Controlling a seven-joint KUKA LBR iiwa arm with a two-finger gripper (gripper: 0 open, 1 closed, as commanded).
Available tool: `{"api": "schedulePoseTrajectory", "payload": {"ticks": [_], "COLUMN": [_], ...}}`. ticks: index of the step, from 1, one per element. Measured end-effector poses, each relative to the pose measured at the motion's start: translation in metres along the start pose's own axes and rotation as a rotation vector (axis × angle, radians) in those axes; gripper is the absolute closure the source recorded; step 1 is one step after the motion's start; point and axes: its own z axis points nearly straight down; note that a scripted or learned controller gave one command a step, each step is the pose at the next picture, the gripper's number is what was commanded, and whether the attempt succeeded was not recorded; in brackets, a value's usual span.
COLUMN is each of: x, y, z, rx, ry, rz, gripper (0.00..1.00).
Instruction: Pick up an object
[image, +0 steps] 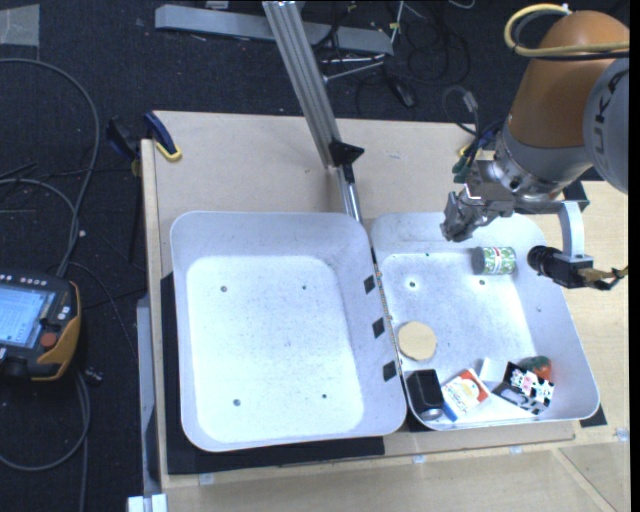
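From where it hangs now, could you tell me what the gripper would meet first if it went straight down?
Most likely the bare floor of the right bin near its back rim. The gripper sits left of the green can, so it would probably miss it, though depth is unclear.

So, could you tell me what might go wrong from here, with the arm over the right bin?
The claw sits near the right bin's far wall, so a descent there could strike the rim. The nearest item, a small green-labelled can, lies on its side and might roll away from a grasp. The other objects, a black box, an orange-and-white packet and a patterned item, crowd the near corner, making a clean pick harder.
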Motion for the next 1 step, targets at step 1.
{"api": "schedulePoseTrajectory", "payload": {"ticks": [1], "x": [0.0415], "y": [-0.0127], "z": [0.0095], "rx": [0.0], "ry": [-0.001], "rz": [0.002], "gripper": [1.0]}}
